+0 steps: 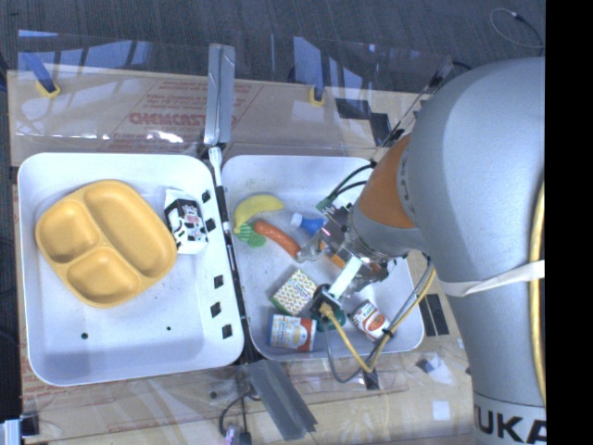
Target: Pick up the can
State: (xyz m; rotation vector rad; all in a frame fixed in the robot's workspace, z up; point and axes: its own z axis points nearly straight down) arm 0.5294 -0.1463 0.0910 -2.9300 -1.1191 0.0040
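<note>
The pincer (335, 265), released or clenched I can't tell, hangs low in the shallow white bin (287, 176), so I judge this the approach: next I must centre over the colourful-labelled cylindrical can (292, 332), which lies on its side just beside it toward the near rim.

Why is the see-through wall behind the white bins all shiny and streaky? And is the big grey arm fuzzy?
Camera view: the streaks are light bouncing off the clear wall; the left bin is evenly bright, with just a soft shadow along the edge of the yellow tray; the grey arm sits close to the camera and looks slightly soft, though not badly blurred.
</note>
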